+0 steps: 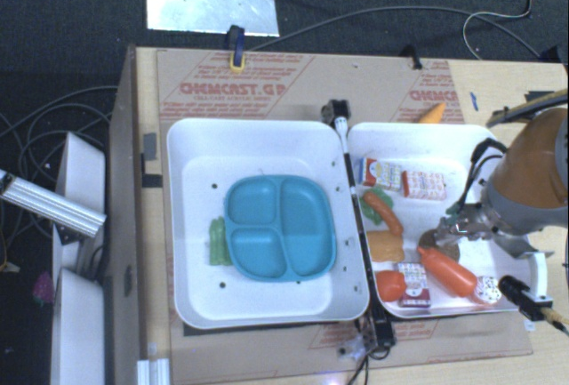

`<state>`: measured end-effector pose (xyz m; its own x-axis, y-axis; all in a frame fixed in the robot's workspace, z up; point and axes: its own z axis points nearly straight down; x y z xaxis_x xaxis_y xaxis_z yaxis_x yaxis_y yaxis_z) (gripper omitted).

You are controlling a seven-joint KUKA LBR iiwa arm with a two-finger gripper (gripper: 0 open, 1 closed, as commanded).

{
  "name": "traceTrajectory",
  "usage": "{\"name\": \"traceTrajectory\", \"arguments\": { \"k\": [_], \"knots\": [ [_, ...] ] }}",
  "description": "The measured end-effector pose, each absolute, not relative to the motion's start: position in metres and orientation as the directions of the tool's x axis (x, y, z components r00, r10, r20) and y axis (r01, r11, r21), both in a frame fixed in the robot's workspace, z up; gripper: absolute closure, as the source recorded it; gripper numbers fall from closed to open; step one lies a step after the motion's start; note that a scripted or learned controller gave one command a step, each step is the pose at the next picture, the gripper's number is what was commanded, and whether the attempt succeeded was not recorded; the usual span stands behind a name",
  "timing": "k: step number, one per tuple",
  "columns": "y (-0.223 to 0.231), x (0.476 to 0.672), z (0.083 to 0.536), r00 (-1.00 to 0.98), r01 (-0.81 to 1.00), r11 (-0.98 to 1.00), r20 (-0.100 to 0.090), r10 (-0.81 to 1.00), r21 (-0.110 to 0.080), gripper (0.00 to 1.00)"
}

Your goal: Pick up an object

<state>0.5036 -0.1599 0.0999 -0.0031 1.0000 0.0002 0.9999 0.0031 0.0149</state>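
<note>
The right bin [418,131] holds several toy foods. A white and red carton [404,179] lies at its back. Below it are a small carrot with green leaves [380,207], a tan bread piece [385,245], a red tomato [389,284] and a small red box [414,281]. A long orange piece [447,272] lies slantwise near the front, with a white spotted cube [487,289] beside it. My gripper [442,236] is low in this bin, just above the upper end of the long orange piece and to the right of the bread.
The left bin [258,131] holds a blue divided plate [280,228] and a green piece [218,241] at the plate's left. An orange item [432,114] lies on the board behind the right bin. Cables run along the back and left.
</note>
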Motion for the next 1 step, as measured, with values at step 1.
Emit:
{"name": "traceTrajectory", "arguments": {
  "k": [1],
  "knots": [
    [-0.1682,0.4949,0.1716,-0.003,1.0,0.003,-0.002,1.0,0.004,1.0]
  ]
}}
